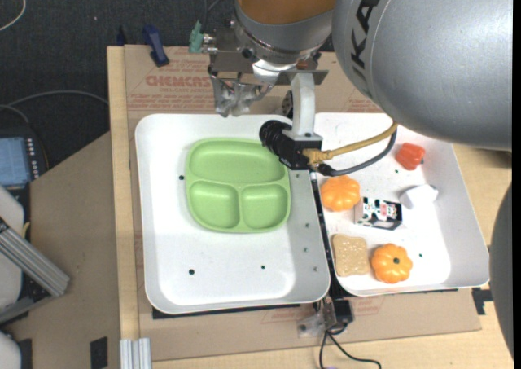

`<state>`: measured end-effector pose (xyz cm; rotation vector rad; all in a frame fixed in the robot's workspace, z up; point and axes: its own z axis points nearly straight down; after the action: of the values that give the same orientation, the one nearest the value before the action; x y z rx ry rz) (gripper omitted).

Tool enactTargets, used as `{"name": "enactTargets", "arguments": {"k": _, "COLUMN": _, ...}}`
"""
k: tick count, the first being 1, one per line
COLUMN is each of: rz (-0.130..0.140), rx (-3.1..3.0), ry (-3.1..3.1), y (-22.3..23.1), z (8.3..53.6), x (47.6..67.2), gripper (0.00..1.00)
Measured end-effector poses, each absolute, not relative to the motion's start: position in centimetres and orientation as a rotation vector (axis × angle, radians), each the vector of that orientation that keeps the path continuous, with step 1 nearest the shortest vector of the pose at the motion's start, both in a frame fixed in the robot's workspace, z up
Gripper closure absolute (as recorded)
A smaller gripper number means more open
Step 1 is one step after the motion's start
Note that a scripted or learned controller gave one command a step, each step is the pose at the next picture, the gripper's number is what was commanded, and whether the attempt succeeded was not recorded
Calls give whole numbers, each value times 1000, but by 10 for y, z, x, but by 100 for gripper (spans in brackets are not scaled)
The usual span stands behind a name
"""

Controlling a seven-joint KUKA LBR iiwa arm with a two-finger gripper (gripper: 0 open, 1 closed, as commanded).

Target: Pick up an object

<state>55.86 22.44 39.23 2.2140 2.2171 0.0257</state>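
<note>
Now | jaws above left bin's far rim | pumpkins well apart

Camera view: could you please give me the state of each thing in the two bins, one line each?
Green divided plate: flat in left bin, compartments bare.
Upper pumpkin: right bin, by divider.
Lower pumpkin: upright, near front.
Cracker: flat.
Small carton: lying down.
Red piece: near back.

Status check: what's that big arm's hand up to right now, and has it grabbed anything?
Hand above the left bin's far edge, nothing seen in it. Green tray in that bin. Two small pumpkins, cracker untouched in right bin.
</note>
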Motion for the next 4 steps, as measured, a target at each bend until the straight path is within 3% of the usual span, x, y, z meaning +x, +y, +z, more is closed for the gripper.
{"name": "enactTargets", "arguments": {"k": 1, "rz": -16, "rx": 2233, "ry": 2217, "y": 154, "z": 316, "x": 511, "gripper": 100}}
{"name": "enactTargets", "arguments": {"k": 2, "rz": -28, "rx": 2233, "ry": 2223, "y": 123, "z": 135, "x": 474, "gripper": 100}}
{"name": "enactTargets", "arguments": {"k": 3, "rz": 21, "rx": 2207, "ry": 2235, "y": 222, "z": 247, "x": 479, "gripper": 100}}
{"name": "enactTargets", "arguments": {"k": 4, "rz": 1, "rx": 2222, "ry": 2222, "y": 224, "z": 105, "x": 552, "gripper": 100}}
